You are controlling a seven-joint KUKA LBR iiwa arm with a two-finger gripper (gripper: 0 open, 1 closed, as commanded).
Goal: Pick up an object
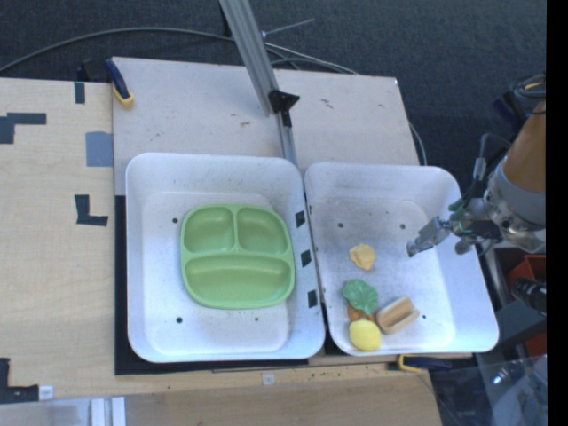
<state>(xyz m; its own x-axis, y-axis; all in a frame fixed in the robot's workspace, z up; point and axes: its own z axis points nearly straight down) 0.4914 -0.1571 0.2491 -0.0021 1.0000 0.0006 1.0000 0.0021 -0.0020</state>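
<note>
Objects to pick sit clustered in our right bin (pixel 461 273): yellow chunk (pixel 362 256), green leafy piece (pixel 359 292), lemon (pixel 365 335), bread roll (pixel 397 314). Gripper (pixel 432 235) hovers at the bin's right side holding nothing; we can't tell its opening. Green divided plate (pixel 237 256) occupies the left bin (pixel 151 264).

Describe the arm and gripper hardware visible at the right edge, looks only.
The arm has a pale grey rounded wrist housing with a broad orange band above it. The gripper is dark grey and black metal, blocky, with slim fingers tapering to pale tips. A small green detail sits near its base, and thin dark cables run up beside the wrist.
</note>
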